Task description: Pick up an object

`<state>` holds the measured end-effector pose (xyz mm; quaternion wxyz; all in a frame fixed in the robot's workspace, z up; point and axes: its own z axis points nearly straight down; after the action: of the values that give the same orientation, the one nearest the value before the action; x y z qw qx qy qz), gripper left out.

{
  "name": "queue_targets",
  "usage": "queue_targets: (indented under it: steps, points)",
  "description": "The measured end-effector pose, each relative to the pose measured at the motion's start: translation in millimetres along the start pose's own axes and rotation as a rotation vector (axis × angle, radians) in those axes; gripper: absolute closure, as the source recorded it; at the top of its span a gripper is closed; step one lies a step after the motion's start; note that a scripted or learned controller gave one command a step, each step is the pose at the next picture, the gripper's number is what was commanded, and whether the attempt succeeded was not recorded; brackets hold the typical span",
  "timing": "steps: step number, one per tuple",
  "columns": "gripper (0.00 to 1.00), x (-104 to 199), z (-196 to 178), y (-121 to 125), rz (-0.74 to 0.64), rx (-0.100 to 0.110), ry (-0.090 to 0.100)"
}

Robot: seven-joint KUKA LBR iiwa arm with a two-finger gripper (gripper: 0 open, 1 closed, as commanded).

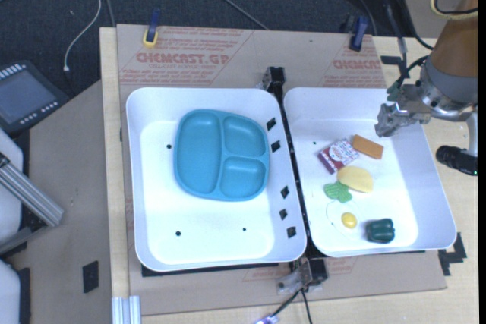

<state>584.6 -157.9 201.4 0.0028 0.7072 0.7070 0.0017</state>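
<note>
The hand (389, 122) hangs over the right bin (429, 186), above the orange block (367, 146).

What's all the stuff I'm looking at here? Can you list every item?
Bins: two, white, side by side on the bench.
Divided plate: one, blue, in the left bin.
Snack packet: one, red and white, right bin.
Orange block: one, right bin, beside the packet.
Yellow lump: one, right bin, middle.
Green leafy piece: one, next to the yellow lump.
Small yellow ball: one, right bin, near front.
Dark green pepper: one, right bin, front.
Clamps: two, bench's back edge.
Arm: one, grey and orange; its tool above the right bin's back.
</note>
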Motion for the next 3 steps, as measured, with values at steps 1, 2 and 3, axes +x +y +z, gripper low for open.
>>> queue_targets:
  steps: [1,2,3]
  points:
    - [1.0,3.0,-44.5,2.3,-0.002,0.0,0.0]
    - [1.0,49.2,-39.9,19.4,-0.006,0.004,0.003]
    - [1.0,106.0,-43.0,18.8,-0.006,0.007,0.004]
